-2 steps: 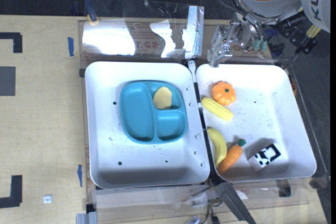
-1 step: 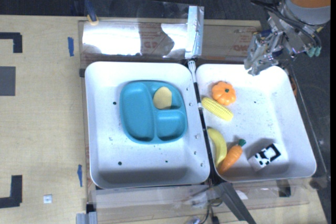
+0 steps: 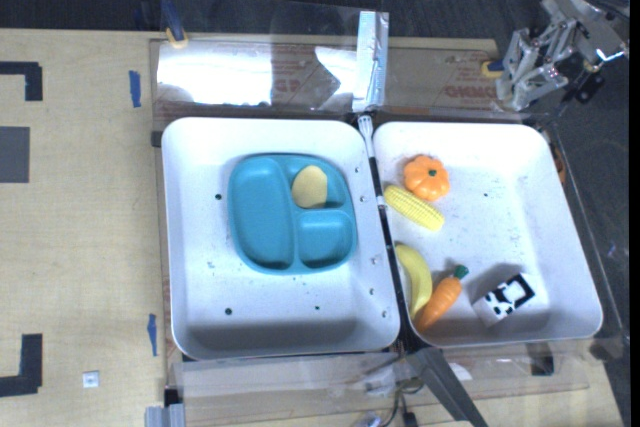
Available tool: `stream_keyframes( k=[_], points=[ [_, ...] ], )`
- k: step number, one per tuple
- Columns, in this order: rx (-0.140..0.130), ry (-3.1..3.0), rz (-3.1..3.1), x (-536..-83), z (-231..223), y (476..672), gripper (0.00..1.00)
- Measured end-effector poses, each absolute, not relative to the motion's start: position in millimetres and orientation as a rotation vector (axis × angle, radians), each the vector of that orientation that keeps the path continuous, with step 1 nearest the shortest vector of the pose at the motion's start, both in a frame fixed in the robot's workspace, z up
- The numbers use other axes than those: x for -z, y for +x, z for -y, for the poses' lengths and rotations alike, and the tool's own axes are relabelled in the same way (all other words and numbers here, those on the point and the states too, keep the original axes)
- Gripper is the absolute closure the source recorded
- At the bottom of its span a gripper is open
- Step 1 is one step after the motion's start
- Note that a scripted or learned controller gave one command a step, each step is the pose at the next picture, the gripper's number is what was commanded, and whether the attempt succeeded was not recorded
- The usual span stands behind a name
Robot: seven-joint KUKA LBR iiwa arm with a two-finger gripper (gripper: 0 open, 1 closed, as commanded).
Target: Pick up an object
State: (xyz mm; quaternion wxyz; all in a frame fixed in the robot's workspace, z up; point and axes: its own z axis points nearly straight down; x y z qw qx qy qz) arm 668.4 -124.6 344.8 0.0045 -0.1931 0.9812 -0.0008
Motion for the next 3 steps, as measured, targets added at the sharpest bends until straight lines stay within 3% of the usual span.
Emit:
stream_keyframes(
  k=[1,2,3],
  points=[
    [-0.004,-0.921,-2.999,-338,48,657.4,1.0],
    [-0.002,-1.244,-2.874,-352,-29,668.2,1.0],
    [-0.004,-1.636,-2.679,-319,-65,667.6,1.0]
  ],
)
